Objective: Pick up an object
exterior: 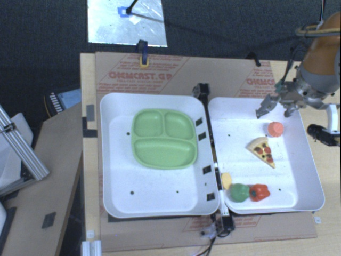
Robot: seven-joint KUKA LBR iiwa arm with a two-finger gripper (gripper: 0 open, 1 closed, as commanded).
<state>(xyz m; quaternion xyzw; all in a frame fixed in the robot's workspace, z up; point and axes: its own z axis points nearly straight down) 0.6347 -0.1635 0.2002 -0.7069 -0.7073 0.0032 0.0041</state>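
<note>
A robotics lab: white bins [213, 143] on a cardboard-covered bench [176, 71], aluminium framing [21, 153] alongside.

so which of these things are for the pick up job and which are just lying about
For the job:
gripper, open, over the right bin
orange disc
pizza slice
green piece
red pepper
yellow piece

Lying about:
green tray in the left bin
foil sheet
yellow clamp
</note>
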